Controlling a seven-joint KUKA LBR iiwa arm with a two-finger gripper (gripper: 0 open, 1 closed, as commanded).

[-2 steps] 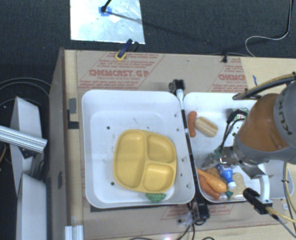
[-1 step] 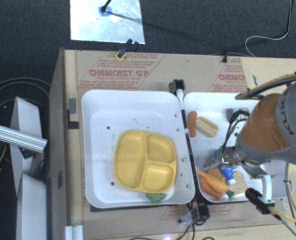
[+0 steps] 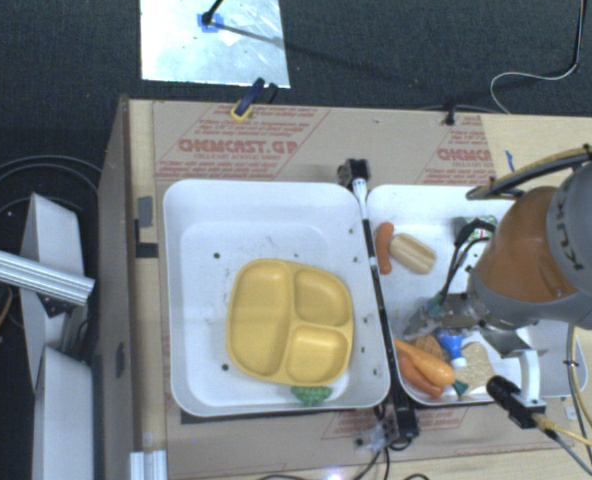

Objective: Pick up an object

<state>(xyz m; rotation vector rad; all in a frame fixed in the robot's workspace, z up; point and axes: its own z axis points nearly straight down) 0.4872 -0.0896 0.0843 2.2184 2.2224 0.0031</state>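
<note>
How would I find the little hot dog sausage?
Look in the right bin, the one the robot arm reaches over. Along its left wall, near the top, lies the sausage, beside a tan bread roll. It is thin and red-orange, smaller than the carrots lower down.

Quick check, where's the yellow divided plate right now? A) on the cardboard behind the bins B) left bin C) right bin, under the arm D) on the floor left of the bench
B: the yellow divided plate lies flat in the left bin, while the arm reaches over the right bin, where the carrot and the hot dog lie.
</note>
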